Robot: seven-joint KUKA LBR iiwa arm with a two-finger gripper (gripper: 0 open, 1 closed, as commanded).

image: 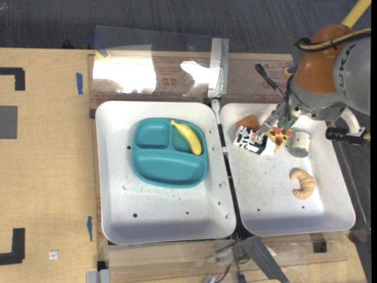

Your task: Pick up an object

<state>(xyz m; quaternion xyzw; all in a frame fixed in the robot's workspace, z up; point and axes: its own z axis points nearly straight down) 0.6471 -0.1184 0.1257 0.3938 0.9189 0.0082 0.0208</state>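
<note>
Fixed overhead camera, slanted down; both bins (112,175) framed

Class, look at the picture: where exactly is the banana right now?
The banana lies in the left bin, resting in the upper right compartment of the teal divided plate, near the wall shared with the right bin.

I work in a lab: my bench (41,158) is bare plywood marked with blue tape (79,82), two white bins (112,175) sit taped down, and toy food (304,183) lies inside.
</note>
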